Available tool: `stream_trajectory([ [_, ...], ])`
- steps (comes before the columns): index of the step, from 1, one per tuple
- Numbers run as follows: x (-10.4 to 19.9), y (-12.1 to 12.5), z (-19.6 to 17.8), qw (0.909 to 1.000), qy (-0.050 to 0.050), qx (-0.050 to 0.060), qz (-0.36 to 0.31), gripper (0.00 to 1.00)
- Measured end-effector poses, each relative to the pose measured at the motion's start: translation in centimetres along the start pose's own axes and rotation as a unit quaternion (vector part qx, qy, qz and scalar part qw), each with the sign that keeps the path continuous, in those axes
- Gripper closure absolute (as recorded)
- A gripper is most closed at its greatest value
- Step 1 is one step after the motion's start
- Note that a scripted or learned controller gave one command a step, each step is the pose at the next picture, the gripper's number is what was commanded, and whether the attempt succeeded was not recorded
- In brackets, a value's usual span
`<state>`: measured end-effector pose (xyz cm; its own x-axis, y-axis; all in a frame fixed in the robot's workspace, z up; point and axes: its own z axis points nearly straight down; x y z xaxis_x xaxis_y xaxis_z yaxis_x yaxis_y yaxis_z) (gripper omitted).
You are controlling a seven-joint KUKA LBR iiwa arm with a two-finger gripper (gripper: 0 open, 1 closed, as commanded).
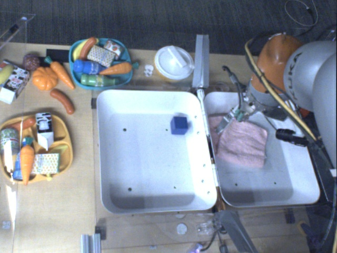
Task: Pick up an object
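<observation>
Your gripper [237, 115] sits at the pink cloth's [242, 144] top edge — its grip too blurred to tell.

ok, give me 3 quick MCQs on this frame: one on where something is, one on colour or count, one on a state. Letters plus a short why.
1. Where does the blue cube lie?
A. in the left bin
B. in the right bin
C. on the bench outside the bins

2. What colour is the cloth in the right bin?
A. green
B. pink
C. black

3. How does the cloth lie?
A. hanging over the bin rim
B. rolled into a ball on the bench
C. on the bin floor, bunched up

Answers:
1. A, the cube sits on the floor of the left bin, toward its far right part.
2. B, the fabric reads pale pink against the white bin.
3. C, it rests inside the bin, with the gripper at its far edge.
</observation>
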<state>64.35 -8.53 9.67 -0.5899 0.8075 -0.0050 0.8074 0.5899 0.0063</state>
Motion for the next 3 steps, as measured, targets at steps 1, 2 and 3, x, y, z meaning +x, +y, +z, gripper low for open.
stream_trajectory([
  [1,2.6,1.6,-9.0,0.9998,0.0,0.0,-0.02,0.0],
  [2,0.2,-1.3,-0.1,0.994,0.0,0.0,0.11,0.0],
  [3,0.0,-7.6,0.4,0.9975,-0.004,-0.003,0.07,0.0],
])
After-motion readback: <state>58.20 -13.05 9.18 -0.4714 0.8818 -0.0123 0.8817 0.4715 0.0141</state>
